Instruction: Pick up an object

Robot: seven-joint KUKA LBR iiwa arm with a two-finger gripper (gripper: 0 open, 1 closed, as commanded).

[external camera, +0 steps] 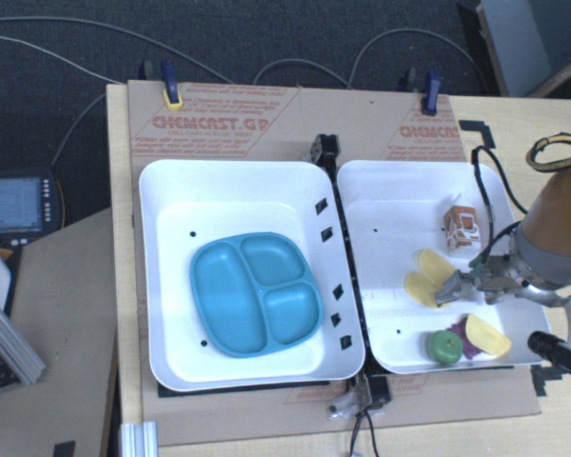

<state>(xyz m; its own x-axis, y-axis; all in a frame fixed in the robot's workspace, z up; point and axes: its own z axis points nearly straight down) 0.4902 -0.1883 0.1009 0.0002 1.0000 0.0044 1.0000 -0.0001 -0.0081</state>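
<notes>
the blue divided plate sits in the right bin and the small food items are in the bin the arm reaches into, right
Not quite. The camera view shows the blue divided plate in the left bin, not the right one. The small food items, such as the green fruit, do lie in the right bin, where the arm reaches in.

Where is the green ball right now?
The green ball sits in the right bin, near its front edge, touching a purple object beside a yellow piece.

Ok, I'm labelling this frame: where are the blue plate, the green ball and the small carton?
blue plate point(257, 293), camera view, centre divider
green ball point(445, 347), camera view, top
small carton point(462, 228), camera view, front face
</notes>
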